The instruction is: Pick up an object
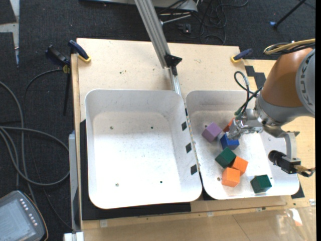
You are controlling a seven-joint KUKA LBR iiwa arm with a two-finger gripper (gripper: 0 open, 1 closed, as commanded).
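Tool [235,130] sitting low in the right bin [200,102], over the blue block [229,142].

The arm [288,92] is reaching in from the right on the worktop [125,59]. Whether the tool is clenched or released, I cannot tell. The blue block is lying just beside a purple block [212,132]; nearer the front, a dark green block [225,157], two orange blocks [231,176] and another green block [261,183] are clustering.
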